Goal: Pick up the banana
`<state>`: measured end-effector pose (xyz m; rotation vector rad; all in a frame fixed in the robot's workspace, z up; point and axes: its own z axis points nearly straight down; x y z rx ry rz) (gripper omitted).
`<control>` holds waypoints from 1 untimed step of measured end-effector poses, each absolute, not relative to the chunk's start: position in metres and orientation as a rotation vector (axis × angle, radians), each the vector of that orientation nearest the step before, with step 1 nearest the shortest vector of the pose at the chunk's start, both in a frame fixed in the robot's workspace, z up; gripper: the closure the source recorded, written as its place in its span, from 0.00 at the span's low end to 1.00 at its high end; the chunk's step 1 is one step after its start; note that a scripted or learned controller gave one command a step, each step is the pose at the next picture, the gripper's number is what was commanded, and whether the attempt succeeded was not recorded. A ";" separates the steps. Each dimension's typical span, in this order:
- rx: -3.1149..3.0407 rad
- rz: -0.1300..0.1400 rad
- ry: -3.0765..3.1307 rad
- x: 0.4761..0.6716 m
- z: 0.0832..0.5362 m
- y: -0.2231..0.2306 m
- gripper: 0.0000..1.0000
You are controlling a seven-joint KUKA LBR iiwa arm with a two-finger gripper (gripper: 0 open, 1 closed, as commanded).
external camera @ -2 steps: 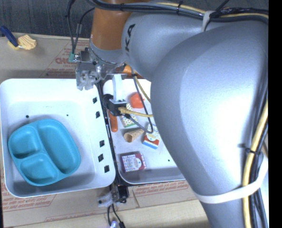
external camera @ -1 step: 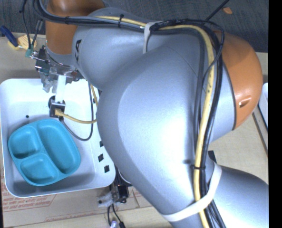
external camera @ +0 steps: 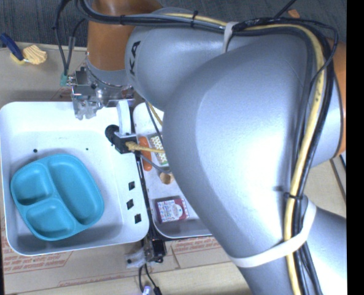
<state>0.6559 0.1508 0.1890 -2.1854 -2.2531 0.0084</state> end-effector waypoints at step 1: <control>-2.185 0.008 -2.253 0.656 0.189 0.151 0.00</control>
